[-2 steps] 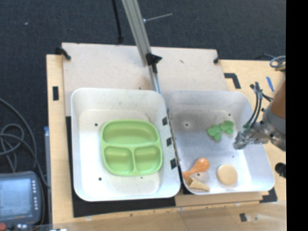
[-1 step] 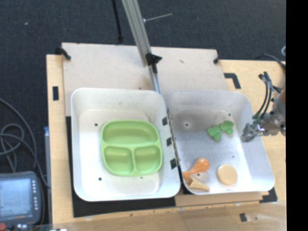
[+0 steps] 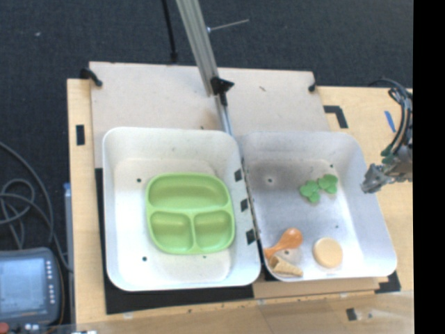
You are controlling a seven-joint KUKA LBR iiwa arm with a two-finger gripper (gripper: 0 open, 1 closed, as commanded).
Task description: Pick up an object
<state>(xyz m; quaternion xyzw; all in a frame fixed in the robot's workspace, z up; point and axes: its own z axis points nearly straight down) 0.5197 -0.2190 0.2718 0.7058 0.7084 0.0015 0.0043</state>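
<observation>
- Leftmost, the left bin (image 3: 118,186) sits on my bench (image 3: 80,305), and the green divided tray (image 3: 189,212) lies flat in its middle.
- Right of that tray, across the wall where the bins touch, the right bin (image 3: 361,186) holds four small things.
- Nearest the tray, at the front of that bin, lie an orange spoon (image 3: 286,242) and, just beside it, a tan cone (image 3: 286,264).
- Farther right from the tray, a green leafy piece (image 3: 318,188) lies toward the bin's middle, and a round cream disc (image 3: 328,252) rests near the front wall.
- Farthest from the tray, my pincer (image 3: 375,178) hangs at the right bin's outer rim, apart from all four things; I cannot tell whether it is spread or closed.
</observation>
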